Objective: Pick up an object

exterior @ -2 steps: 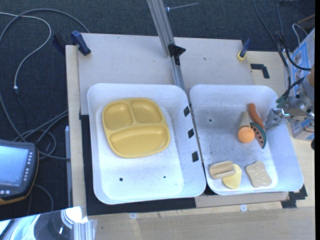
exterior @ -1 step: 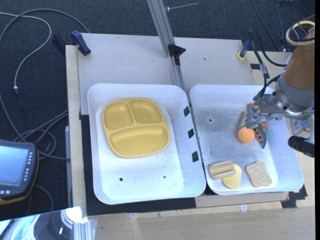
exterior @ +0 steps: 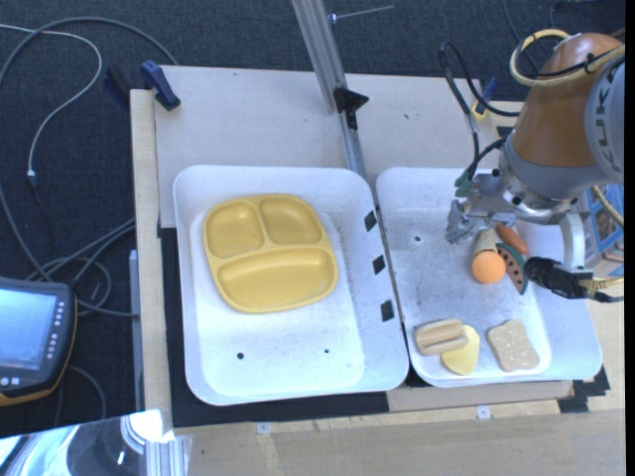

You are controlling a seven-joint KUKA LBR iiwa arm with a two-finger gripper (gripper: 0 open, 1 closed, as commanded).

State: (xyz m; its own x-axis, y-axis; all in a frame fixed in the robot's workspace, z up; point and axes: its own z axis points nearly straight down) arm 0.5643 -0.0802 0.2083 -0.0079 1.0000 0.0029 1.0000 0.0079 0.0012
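My gripper (exterior: 464,226) hangs over the upper middle of the right bin (exterior: 427,266), under the grey and orange arm. Just to its right lie an orange ball (exterior: 487,267), a watermelon slice (exterior: 513,267) and a small orange carrot-like piece (exterior: 511,236), partly hidden by the wrist. At the bin's front sit a hot-dog bun (exterior: 440,335), a yellow cheese wedge (exterior: 460,356) and a tan slice of bread (exterior: 513,346). The gripper is left of the ball and touches none of these as far as I can see.
The left bin (exterior: 288,365) holds a yellow divided plate (exterior: 270,252). A metal pole (exterior: 327,58) slants up from the divider between the bins. Black cables (exterior: 556,278) trail at the arm's right. The right bin's floor shows bare left of the gripper.
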